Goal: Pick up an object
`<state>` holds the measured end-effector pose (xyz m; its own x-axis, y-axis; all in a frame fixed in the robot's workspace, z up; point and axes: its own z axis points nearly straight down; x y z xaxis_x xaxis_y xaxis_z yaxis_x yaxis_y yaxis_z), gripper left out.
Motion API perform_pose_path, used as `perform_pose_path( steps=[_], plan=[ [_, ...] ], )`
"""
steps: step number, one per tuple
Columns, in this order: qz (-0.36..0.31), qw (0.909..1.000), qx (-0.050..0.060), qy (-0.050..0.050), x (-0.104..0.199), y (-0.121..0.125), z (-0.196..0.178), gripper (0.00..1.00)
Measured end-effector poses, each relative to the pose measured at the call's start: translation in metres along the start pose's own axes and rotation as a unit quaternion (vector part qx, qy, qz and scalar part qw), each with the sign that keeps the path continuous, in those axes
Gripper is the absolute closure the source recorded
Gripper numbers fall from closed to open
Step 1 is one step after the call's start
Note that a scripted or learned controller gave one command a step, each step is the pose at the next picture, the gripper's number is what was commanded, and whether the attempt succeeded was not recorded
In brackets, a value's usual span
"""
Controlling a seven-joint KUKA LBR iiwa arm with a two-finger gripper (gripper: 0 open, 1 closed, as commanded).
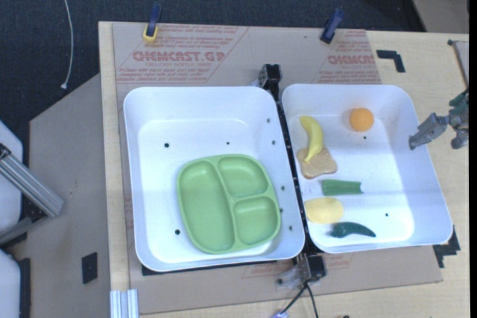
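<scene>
At the right edge of the camera view, the grey metal two-finger gripper (432,132) sits just past the right rim of the right-hand shallow white plastic bin (417,182), its fingers pointing left and slightly down toward that rim; the view is too small and side-on to tell how far the jaws stand apart, and nothing can be seen between them. All the loose things lie to the left of the jaws, inside the right bin. Nearest is a small round orange ball (361,119), a little left of and level with the jaws. Farther left, by the bin's left wall, a curved yellow banana (313,136) lies with its lower end touching a tan slice of toy bread (317,163). Below and left of the jaws a flat green oblong piece (341,188) lies, then a pale yellow rounded lump (325,210), and lowest a dark teal curved pepper-shaped piece (352,230). Well apart to the left, the left-hand shallow white bin (149,130) holds a light green three-compartment plastic tray (227,201).
</scene>
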<state>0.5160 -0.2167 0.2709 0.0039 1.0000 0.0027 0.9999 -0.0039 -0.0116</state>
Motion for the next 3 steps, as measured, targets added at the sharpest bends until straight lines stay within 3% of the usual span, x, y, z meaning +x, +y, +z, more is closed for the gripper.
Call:
perform_pose_path(
  steps=[1, 3],
  plan=[
    [-0.002, 1.0, -0.006, -0.002, 0.001, 0.002, -0.006, 0.0],
    [-0.002, 1.0, -0.005, -0.001, 0.005, -0.002, 0.079, 0.0]
  ],
)
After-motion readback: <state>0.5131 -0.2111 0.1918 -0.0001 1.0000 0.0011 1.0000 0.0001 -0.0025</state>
